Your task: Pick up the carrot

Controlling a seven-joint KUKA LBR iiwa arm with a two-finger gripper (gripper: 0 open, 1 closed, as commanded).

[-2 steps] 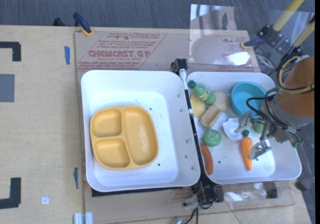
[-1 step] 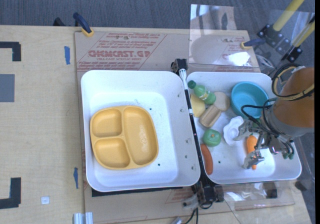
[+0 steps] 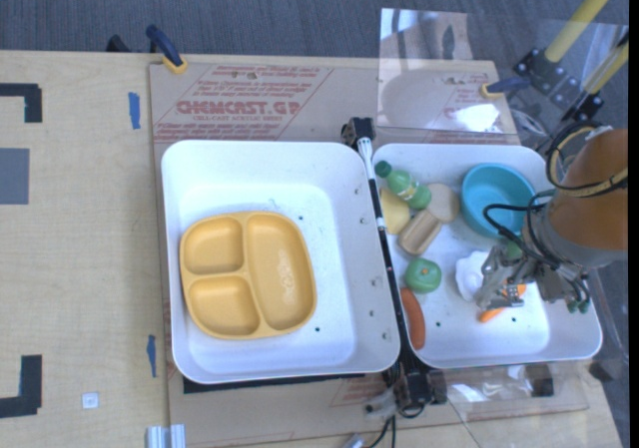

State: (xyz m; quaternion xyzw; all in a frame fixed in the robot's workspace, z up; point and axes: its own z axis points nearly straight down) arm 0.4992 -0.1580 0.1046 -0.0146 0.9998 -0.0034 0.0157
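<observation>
The gripper [image 3: 504, 292] hangs low over the right-hand part of the right bin [image 3: 559, 341], under the grey wrist and its orange band. A small orange tapered piece, which I take for the carrot [image 3: 488, 315], pokes out on the bin floor just below and left of the gripper's tip. The rest of it is hidden beneath the gripper. From this slant I cannot see whether anything is held.
The right bin also holds a blue bowl [image 3: 496, 199], a crumpled white item [image 3: 469, 274], a green round piece [image 3: 423, 275], a tan cylinder [image 3: 419, 232], a green bottle [image 3: 402, 185] and an orange-red sausage shape [image 3: 414, 318]. A yellow divided tray [image 3: 248, 274] lies in the left bin [image 3: 200, 172].
</observation>
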